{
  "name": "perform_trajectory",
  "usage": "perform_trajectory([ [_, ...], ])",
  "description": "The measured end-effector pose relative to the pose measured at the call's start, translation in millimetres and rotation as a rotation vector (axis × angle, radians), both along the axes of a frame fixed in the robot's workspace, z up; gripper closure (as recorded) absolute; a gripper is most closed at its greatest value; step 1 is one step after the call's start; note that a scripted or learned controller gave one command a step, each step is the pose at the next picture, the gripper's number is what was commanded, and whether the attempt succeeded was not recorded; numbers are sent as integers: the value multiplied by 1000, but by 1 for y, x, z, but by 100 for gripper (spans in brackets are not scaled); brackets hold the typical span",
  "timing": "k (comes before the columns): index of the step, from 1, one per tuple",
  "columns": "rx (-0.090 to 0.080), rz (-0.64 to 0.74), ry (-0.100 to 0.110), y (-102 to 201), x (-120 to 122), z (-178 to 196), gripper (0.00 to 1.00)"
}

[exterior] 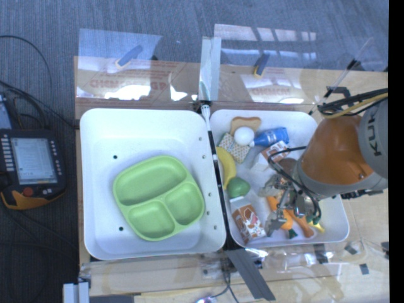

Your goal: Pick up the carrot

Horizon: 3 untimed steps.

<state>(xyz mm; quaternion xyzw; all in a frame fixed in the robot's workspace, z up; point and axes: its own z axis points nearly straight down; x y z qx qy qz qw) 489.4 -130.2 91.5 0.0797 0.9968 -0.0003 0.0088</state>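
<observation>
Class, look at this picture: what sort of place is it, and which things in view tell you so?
Most likely a robotics lab test bench. A grey arm with an orange band reaches into the right shallow white bin of toy food, a handheld control pendant lies left, and clear plastic shields stand behind.

Grey carpet floor (pixel 189 5), wooden bench (pixel 372 207), perhaps clear panels (pixel 145 68)

grey arm (pixel 372 137) reaching in from right, orange band, wrist angled down, gripper (pixel 287 210) low
</observation>
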Motion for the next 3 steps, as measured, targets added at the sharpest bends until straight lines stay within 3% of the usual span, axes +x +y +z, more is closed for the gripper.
perform_trajectory([
  [1,-3,2,-5,0,2,11,100],
  [2,-5,528,13,-18,1,102,100],
  [3,-8,407,4,-5,19,282,100],
])
